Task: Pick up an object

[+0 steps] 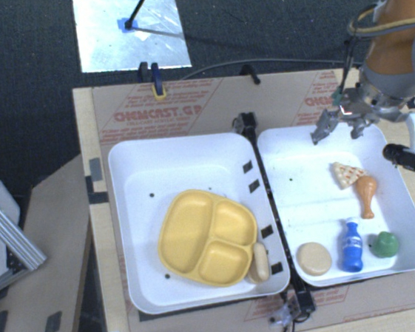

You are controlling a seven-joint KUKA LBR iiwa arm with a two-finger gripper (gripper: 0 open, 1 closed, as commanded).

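The right bin holds a pizza-slice toy, a drumstick toy, a blue bottle, a green pepper-like toy and a round tan biscuit. My gripper hangs over the bin's far right corner, above and behind the pizza slice. Its two fingers are spread apart and nothing sits between them.
The left bin bears a yellow sectioned tray, with a small bread-roll toy against its near right corner. A black divider with clips runs between the bins. A cable crosses behind them.
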